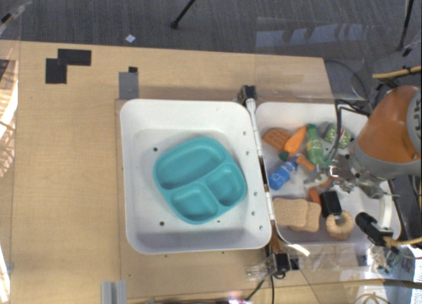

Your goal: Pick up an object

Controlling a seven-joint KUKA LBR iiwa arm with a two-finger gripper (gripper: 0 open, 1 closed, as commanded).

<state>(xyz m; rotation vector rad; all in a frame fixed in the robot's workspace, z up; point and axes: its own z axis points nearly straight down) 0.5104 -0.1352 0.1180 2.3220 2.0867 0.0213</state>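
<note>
The tool point(328, 179) hangs low in the right bin point(300, 113), its state I cannot tell; the bread slice point(297, 213) nearby looks light and soft; best taken by its edges.

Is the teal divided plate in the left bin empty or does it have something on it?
Empty. The teal plate lies flat in the left bin, and all three compartments show bare teal.
</note>
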